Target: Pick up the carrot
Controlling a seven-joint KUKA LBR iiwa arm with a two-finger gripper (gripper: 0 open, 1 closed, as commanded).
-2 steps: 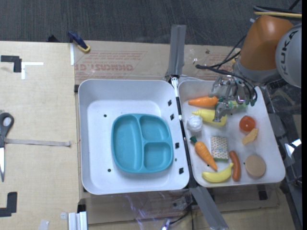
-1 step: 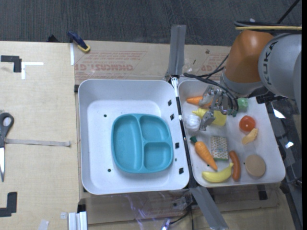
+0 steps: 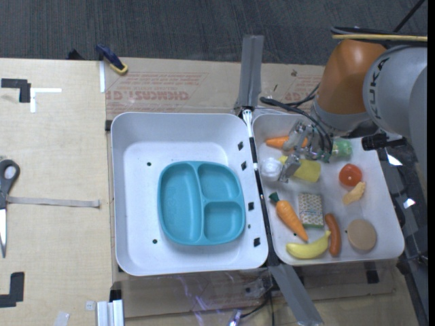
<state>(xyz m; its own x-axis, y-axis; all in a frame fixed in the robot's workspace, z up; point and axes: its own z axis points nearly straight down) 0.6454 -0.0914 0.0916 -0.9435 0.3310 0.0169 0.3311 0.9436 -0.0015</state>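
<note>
Approach step: two-finger gripper (image 3: 293,156), jaw state indiscernible, hovers above right white bin (image 3: 389,243); next, descend onto orange green-topped toy carrot (image 3: 289,217).

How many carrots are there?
2. One carrot lies in the right bin beside the banana; another is near the gripper. The arm may hide more.

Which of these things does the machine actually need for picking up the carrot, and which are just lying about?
Needed for the job:
- carrot, lying in the right bin
- tool, over the back of that bin

Just lying about:
- banana
- sausage
- tomato
- sponge
- brown disc
- blue tray in the left bin
- scissors on the bench
</note>
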